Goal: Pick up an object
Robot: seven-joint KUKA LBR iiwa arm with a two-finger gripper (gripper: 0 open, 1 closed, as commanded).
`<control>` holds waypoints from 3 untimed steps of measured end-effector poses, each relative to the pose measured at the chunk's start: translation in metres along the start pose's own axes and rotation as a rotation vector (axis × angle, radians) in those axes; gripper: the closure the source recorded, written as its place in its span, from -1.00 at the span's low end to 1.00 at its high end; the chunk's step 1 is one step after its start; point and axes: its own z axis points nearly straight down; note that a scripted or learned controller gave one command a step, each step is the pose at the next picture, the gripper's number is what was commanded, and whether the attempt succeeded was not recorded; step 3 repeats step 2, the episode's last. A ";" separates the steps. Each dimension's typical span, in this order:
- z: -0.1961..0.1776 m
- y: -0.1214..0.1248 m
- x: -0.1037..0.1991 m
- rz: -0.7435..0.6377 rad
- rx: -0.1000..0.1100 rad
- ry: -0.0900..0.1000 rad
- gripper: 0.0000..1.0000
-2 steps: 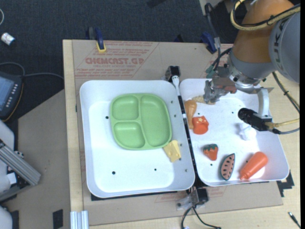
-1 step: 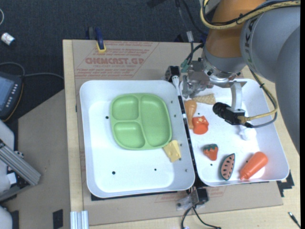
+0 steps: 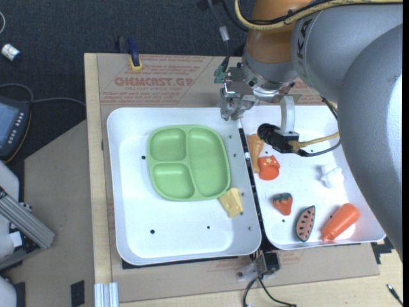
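While the gripper [image 3: 231, 109] hovers, fingers' state untellable, the toy carrot [image 3: 339, 221] looks light, rigid; grasp mid-body.

— What's outside the bins?
— A brown board [image 3: 160, 75] printed in red lies beneath them; a blue-and-yellow clamp [image 3: 133, 54] grips its far edge. A dark handheld screen [image 3: 11, 130] sits left.

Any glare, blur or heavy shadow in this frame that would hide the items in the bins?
Camera view: even, soft light with faint shadows; the white bins look bright but not blown out; the green tray, cheese, carrot and watermelon slice are sharp enough to read; the near arm is large and soft-focused, covering the right bin's far corner; the pincer is small and dim.
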 end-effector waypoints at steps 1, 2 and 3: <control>0.020 0.016 0.015 0.004 0.002 -0.002 1.00; 0.005 0.004 0.021 0.005 0.005 -0.002 1.00; 0.005 0.004 0.021 0.005 0.005 -0.002 1.00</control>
